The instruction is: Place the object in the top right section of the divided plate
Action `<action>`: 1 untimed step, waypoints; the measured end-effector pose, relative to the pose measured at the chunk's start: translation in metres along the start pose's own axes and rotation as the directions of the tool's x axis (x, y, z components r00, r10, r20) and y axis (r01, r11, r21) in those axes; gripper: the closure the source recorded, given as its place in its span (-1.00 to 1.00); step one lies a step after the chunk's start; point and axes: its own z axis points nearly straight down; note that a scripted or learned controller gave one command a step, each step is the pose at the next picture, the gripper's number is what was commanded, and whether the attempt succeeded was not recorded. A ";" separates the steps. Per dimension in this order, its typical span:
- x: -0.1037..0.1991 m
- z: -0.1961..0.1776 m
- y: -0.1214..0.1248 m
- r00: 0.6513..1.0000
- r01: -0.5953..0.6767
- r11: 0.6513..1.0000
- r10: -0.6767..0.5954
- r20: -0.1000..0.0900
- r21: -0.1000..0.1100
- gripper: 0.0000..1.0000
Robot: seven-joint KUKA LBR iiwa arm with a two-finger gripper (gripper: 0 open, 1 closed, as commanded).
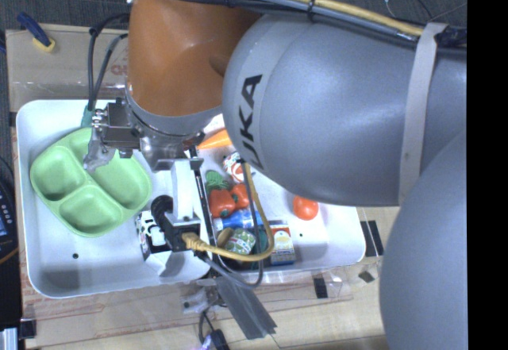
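Camera view looks down on the arm (317, 102), whose grey body and orange band cover much of the bench, with the gripper (101, 146) lowered over the green divided plate (55, 174) in the left bin (48, 277). The gripper's metal tip sits above the ridge where the plate's sections meet, toward the plate's upper right part, close to the section the task names. Whether it is wide, narrow or carrying something I cannot tell, since the wrist housing hides its underside. No loose item is visible in any of the plate's three sections, so as far as can be judged the placing is not yet shown as done. A heap of small items lies in the right bin (349, 249), among them a red toy (228, 201), an orange ball (305, 208) and a blue piece (236, 221), partly behind the arm's cable (230, 253). Which of these is the object meant, or whether it is already under the wrist, is not clear. What appears left is the release into that section and the withdrawal.
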 end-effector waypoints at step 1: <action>0.012 0.048 0.042 0.999 0.052 0.999 -0.052 0.001 0.003 -1.00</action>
